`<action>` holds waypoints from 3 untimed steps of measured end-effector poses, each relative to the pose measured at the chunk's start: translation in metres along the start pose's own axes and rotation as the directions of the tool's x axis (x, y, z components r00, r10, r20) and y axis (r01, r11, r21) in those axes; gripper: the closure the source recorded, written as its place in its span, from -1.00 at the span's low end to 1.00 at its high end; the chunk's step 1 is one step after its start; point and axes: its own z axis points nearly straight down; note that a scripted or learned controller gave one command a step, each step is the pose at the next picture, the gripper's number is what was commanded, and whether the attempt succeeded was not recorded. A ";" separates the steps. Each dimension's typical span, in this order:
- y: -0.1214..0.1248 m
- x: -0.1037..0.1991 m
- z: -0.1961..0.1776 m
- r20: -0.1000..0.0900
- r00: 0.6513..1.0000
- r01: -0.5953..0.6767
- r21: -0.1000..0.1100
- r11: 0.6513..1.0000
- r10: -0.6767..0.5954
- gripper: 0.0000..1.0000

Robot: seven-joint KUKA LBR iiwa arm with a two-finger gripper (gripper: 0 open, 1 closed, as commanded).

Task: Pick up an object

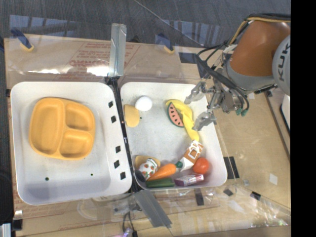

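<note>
Brown bench (256, 147) carries two white bins. Right of centre in the frame, the gripper (203, 105) hangs with its jaws spread and holding nothing, over the right bin's (163, 147) edge. Nothing is picked yet. Just beside it the banana (187, 117) lies, long axis running upper-left to lower-right.

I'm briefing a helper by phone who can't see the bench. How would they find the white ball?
Start at the right bin, the one crowded with toy food. Look to its far left corner, close to the divider between the bins. The white ball lies there beside a pale yellow piece; it is the one plain white round thing, apart from the watermelon slice and banana.
</note>
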 end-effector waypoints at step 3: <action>0.022 -0.028 0.125 0.003 0.983 -0.184 0.000 0.983 0.184 1.00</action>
